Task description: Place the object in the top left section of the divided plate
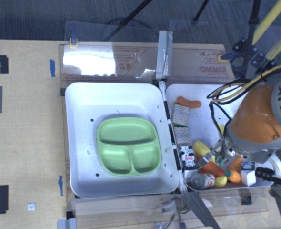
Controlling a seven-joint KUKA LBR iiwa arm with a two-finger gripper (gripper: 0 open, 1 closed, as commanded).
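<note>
At the near edge of the desk (26, 128), the right bin (197, 92) held a heap of small things crowded into its near end: a can-like item (202, 180) lying on its side at the near-left corner, a small yellow piece (221, 181) and an orange ball (234, 176) beside it, a carrot-like orange piece (212, 168), a yellow corn cob (201, 150) just above that, and a small dark printed packet (187, 156) against the bin's left wall. The pincer (220, 154) was down among this heap, just right of the corn cob, under the grey arm (257, 116) with its orange band; I could not tell whether it was released or clenched, nor whether anything sat between its fingers, as the clutter and the wrist hid them. Which of these items was the task's object I could not tell; all of them lay in the right bin. In the left bin (78, 99), the green divided plate (129, 144) sat near the middle, its long section on the far side and two smaller sections on the near side. Farther back in the right bin, a grey patterned strip (181, 123) lay along the left wall, and beyond it an orange sausage-shaped item (188, 102) rested near the far-left corner.
</note>
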